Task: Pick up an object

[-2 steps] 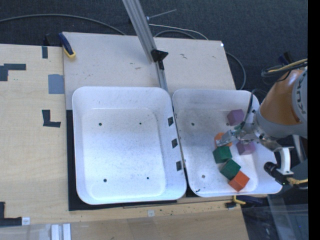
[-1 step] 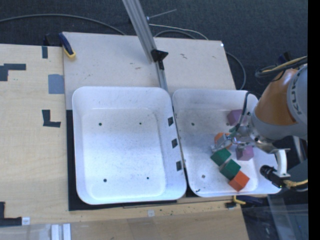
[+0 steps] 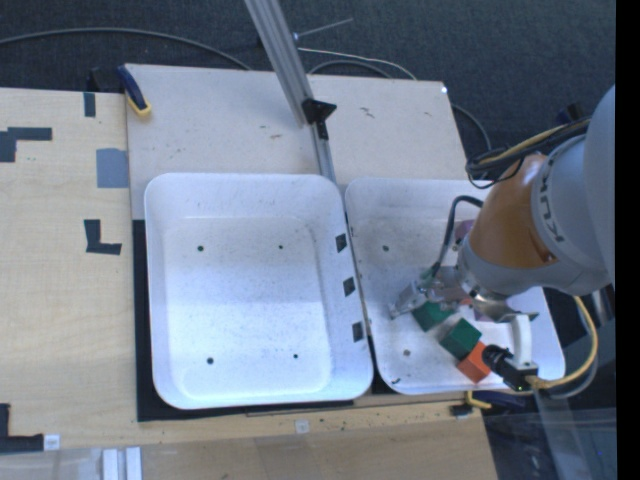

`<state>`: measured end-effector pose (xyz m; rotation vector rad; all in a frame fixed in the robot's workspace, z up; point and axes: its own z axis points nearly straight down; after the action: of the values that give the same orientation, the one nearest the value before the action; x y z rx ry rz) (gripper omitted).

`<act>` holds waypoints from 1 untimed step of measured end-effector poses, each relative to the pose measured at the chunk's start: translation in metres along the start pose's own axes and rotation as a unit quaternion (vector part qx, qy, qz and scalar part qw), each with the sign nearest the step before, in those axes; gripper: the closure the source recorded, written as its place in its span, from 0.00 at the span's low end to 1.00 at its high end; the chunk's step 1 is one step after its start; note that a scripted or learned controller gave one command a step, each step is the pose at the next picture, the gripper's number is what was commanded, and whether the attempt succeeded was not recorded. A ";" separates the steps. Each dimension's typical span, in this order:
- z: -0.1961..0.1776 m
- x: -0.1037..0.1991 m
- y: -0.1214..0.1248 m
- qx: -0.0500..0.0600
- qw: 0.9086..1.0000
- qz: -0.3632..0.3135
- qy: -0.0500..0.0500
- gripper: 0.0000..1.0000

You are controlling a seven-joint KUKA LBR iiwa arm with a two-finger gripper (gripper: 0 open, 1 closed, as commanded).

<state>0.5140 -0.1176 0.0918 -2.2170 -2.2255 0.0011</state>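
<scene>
My gripper point(image 3: 420, 296) reaches low into the right bin point(image 3: 400, 218), the grey arm with its orange band coming in from the right. A green block point(image 3: 432, 316) lies right under the gripper's tip, touching it or nearly so. I cannot tell whether the block is between the gripper's tips. A second green block point(image 3: 461, 338) sits just to the right of the first. An orange block point(image 3: 474, 366) lies beside it, near the bin's front right corner.
The left bin point(image 3: 160, 268) stands beside the right one, with a ridge between them carrying small black marks. A slanted metal rail point(image 3: 285, 58) crosses the bench behind the bins. A blue and yellow tool point(image 3: 133, 90) lies at the back left.
</scene>
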 end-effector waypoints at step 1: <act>-0.001 0.016 -0.009 0.000 1.000 0.001 0.000 0.00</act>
<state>0.5053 -0.1013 0.0924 -2.2199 -2.2236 0.0018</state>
